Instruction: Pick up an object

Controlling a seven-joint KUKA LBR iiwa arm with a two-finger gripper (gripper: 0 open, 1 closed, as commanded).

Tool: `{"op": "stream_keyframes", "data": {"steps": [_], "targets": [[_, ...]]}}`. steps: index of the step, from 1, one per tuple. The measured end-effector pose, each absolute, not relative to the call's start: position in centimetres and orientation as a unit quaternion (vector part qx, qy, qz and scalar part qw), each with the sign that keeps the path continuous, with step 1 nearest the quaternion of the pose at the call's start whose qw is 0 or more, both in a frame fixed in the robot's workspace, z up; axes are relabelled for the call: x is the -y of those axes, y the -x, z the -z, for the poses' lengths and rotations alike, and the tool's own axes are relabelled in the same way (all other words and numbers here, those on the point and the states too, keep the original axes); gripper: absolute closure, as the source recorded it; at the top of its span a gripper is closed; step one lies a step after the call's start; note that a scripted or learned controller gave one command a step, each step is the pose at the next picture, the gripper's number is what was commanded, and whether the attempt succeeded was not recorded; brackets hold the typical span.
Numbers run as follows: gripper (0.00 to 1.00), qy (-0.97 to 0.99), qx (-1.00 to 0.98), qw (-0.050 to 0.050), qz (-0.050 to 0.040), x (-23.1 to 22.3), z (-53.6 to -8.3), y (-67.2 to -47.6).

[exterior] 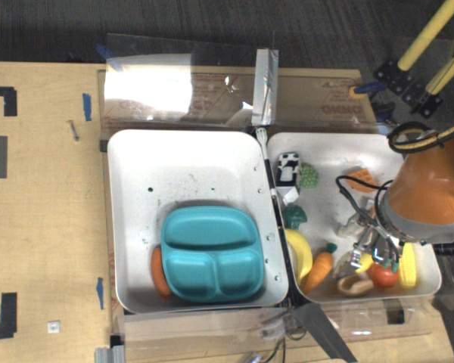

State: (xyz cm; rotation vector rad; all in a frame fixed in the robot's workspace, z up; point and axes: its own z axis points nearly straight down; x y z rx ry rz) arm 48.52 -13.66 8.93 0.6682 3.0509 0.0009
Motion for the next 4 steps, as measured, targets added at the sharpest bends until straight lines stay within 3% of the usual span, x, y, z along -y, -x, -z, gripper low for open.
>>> {"op": "stream_keyframes", "data": {"steps": [1, 2, 3, 4], "targets": [[0.00, -0.275, -0.961, 0.006, -0.0001, 17.6, -8.8, -54.7], [0.00, -0.278, -0.961, 0.004, -0.0011, 14.0, -10.1, -62.1], [0.00, -0.287, -0.958, 0.003, 0.0009, 19.5, -8.7, -54.8], [0.00, -0.283, -0.959, 0.003, -0.0004, 19.3, -8.8, -52.9]]}}
